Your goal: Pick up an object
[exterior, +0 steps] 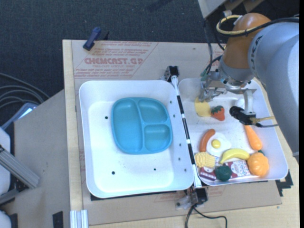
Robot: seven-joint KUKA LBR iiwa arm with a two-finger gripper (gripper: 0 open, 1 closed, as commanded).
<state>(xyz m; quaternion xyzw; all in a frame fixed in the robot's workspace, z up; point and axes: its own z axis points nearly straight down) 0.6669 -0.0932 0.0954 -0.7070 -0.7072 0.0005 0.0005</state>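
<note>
1 carrot [253, 137] lies lengthwise, tip toward upper-left.

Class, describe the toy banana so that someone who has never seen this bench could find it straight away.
Start at the right-hand white bin, the one crowded with toy food, and go to its near end. The banana lies there, just past the fried egg and beside the round orange fruit. It is the only curved, all-yellow piece; the nearby carrot is straight and orange.
</note>
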